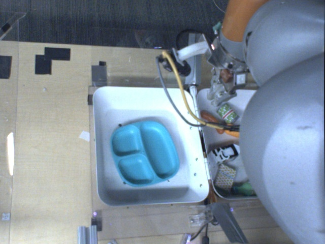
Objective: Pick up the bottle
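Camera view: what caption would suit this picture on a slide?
Grey arm's gripper poised over cluttered right bin; blue divided tray in left bin.

We see our grey arm [289,111] reaching in from the right, its orange band [249,9] uppermost, with the gripper [219,93] pointing downward below the wrist.

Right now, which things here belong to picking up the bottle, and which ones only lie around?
For the job: gripper, above the right bin; no bottle can be told apart there.

Lying about: blue divided tray in the left bin, orange tool, patterned packets.
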`<state>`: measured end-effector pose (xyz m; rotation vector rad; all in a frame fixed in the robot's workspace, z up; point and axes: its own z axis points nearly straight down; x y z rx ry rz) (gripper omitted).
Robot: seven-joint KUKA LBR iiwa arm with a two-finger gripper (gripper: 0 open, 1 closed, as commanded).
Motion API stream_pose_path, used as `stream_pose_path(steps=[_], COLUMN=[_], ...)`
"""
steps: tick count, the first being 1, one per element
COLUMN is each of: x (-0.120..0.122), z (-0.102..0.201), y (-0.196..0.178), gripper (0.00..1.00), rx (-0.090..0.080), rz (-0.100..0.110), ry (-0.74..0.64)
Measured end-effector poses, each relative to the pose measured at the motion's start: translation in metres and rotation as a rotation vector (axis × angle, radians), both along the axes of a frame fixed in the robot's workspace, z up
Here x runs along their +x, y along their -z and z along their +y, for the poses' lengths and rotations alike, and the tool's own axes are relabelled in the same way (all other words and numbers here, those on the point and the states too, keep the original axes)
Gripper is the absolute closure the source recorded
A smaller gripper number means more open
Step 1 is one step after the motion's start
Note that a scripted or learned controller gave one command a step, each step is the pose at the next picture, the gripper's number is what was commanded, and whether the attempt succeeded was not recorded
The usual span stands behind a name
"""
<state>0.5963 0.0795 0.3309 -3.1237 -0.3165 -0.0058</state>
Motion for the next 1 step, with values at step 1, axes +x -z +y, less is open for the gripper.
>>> stream_pose_path(steps=[1], x=[-0.0798], z=[0.0174], y=[0.0762], gripper=[1.00], rx=[-0.001], rz=[0.003], ry=[-0.028])
